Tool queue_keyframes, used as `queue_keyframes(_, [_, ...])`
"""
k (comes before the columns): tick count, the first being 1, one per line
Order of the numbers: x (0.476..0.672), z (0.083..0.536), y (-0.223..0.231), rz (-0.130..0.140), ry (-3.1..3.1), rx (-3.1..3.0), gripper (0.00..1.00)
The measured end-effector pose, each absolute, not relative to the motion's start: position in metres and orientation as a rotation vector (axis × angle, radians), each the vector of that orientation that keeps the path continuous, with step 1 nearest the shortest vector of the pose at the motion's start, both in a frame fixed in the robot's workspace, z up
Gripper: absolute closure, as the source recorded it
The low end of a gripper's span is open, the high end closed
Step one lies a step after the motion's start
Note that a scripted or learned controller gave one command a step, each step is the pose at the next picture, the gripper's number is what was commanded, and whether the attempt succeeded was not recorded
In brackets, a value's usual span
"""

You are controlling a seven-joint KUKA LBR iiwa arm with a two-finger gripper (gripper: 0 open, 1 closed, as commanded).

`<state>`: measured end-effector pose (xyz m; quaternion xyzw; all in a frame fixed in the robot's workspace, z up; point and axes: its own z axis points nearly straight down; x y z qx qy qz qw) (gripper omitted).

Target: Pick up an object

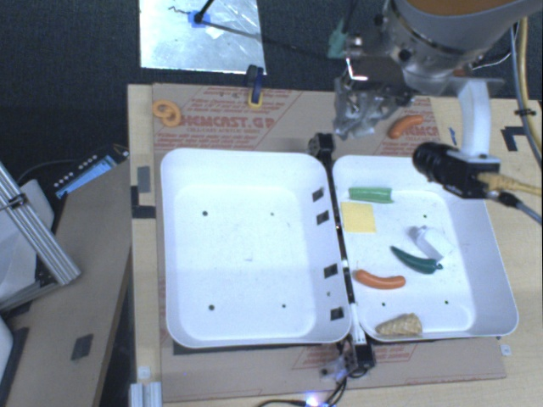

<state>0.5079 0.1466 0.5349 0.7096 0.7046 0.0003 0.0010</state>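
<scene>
The grey metal two-finger gripper (366,113) hangs above the far edge of the right shallow white bin (488,265); whether it is spread or closed I cannot tell. An orange sausage-shaped piece (405,125) sits just beside it on the cardboard, outside the bin. Inside that bin lie a green oblong block (371,194), a yellow square slice (358,219), a dark green pepper-like piece (416,259), another orange sausage (380,281) and a tan wedge (399,325); the left white bin (246,253) adjoins it.

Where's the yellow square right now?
In the camera view, the yellow square lies in the right bin, near its left wall, just below the green stick and above the orange sausage.
</scene>
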Motion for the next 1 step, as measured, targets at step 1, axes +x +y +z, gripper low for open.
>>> queue_keyframes(1, [0.5170, 0.3936, 0.2148, -0.018, 2.235, 2.217, 1.00])
